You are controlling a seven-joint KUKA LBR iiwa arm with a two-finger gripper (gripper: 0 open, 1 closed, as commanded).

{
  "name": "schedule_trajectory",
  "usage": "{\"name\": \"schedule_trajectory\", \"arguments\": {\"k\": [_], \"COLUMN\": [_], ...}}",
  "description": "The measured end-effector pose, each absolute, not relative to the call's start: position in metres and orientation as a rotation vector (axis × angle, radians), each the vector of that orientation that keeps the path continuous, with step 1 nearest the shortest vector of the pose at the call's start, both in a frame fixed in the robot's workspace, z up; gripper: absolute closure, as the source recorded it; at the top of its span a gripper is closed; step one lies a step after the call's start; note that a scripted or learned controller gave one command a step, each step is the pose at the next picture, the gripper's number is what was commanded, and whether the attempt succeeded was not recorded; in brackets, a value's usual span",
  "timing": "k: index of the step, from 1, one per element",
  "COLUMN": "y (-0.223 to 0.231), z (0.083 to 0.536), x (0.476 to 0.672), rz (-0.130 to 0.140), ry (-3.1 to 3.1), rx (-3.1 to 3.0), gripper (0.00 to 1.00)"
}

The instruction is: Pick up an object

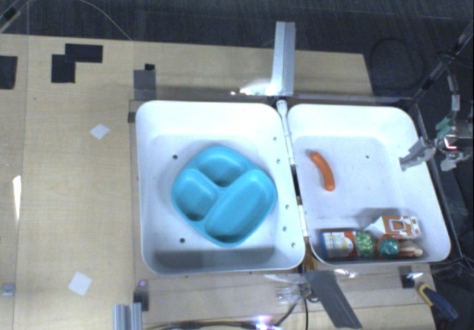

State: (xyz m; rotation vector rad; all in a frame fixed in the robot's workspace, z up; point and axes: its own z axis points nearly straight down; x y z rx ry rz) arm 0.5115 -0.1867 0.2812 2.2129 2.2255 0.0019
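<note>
Over the bench, seen from the fixed camera above: two shallow white bins set side by side, meeting along a centre seam. Lying flat near the middle of the left bin [159,136]: a blue divided plate [224,194], wide and bulky, probably awkward for a two-finger grasp. Lying alone on the bare floor of the right bin [385,129]: an orange sausage-shaped toy [321,171], well apart from every wall and so likely the easiest candidate. Crowded against that bin's near wall, touching one another: a small jar [338,243], two green items [376,246] and a small carton [402,226] resting partly on them, likely hard to separate. Poised at the right bin's right rim: the gripper [435,148], small against the cabling, with nothing visible in it; cannot tell whether spread or closed. Judged early: no lift yet, and a reach inward and down toward the bin floor needed first.
</note>
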Motion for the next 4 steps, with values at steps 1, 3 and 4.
{"name": "schedule_trajectory", "arguments": {"k": [1, 3, 4], "y": [-0.156, -0.113, -0.084], "z": [0.253, 0.118, 0.088], "x": [0.514, 0.609, 0.615], "rz": [0.004, 0.003, 0.010], "ry": [2.353, 2.009, 2.398], "rx": [2.075, 2.413, 2.019], "gripper": [0.00, 0.00, 0.00]}}
